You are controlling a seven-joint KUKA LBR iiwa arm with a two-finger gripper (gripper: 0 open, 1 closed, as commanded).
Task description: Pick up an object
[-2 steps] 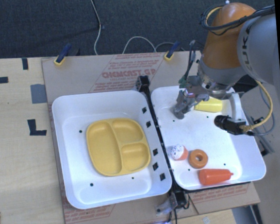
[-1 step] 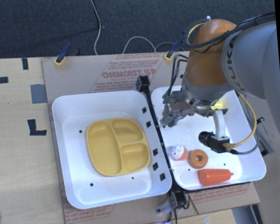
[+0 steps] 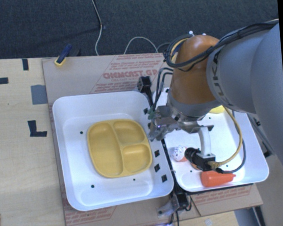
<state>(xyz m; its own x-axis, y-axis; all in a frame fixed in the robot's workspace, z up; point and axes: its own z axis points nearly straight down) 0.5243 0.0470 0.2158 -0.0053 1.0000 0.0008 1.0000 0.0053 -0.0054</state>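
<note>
A yellow divided plate [image 3: 119, 147] lies in the left bin [image 3: 68, 116]. In the right bin [image 3: 250, 174] rest an orange carrot-shaped toy [image 3: 217, 178], a small white speckled ball [image 3: 178, 152] and a small orange piece [image 3: 191, 155] beside it. A yellow object [image 3: 218, 109] peeks out from under the arm. My gripper [image 3: 158, 128] hangs low over the wall between the two bins, just above and left of the white ball. The orange wrist band [image 3: 192, 71] and the arm's grey body hide much of the right bin.
Both bins sit on a cardboard sheet [image 3: 123, 70] on the wooden bench. Cables loop around the wrist and down into the right bin near the orange piece. A blue-and-yellow item [image 3: 63, 55] lies at the cardboard's far left corner.
</note>
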